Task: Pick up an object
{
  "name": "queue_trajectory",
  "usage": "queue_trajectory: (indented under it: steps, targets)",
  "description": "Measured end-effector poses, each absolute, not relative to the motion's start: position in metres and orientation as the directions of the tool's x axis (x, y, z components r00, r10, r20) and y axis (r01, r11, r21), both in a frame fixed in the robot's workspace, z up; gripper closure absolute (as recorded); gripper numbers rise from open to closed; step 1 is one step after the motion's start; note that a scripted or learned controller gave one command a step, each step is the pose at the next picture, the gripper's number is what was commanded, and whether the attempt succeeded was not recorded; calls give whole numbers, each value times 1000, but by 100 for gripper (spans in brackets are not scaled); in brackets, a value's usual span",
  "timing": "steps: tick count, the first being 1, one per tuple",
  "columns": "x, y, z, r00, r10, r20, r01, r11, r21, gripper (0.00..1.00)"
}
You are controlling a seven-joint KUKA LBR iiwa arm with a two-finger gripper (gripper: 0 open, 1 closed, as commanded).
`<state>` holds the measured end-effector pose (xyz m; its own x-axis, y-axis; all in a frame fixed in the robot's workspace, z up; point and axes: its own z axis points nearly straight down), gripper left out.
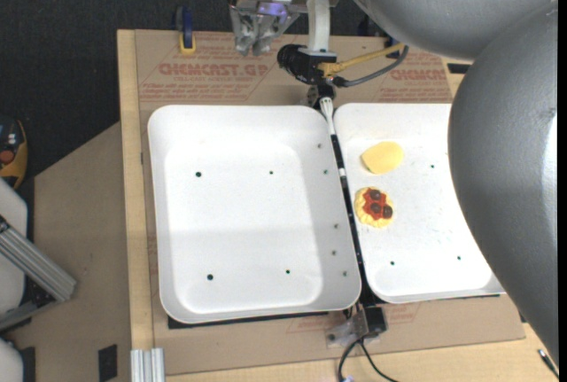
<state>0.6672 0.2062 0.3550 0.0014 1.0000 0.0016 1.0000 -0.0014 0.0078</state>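
The gripper [255, 39] is seen high above the bench's far edge, beyond the left bin [252, 212]; nothing is held between its fingers [245, 42], which appear close together. A blue and yellow clamp [186, 28] is fixed to the board just to its left. The arm [496, 61] is spread over the right bin's [425, 274] outer side. In that bin, near the shared rim, a yellow piece [382, 157] and a yellow piece with red spots [375, 206] are laid slightly apart.

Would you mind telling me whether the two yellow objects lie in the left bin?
No, the plain yellow piece and the yellow piece with red spots both lie in the right bin.
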Motion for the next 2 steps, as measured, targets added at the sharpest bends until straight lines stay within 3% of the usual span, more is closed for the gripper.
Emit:
queue_trajectory:
  steps: [1,2]
  targets:
    - [666,225,302,-1,1000,-1,1000,1,-6,100]
    - [667,193,353,3,1000,1,1000,-3,8,100]
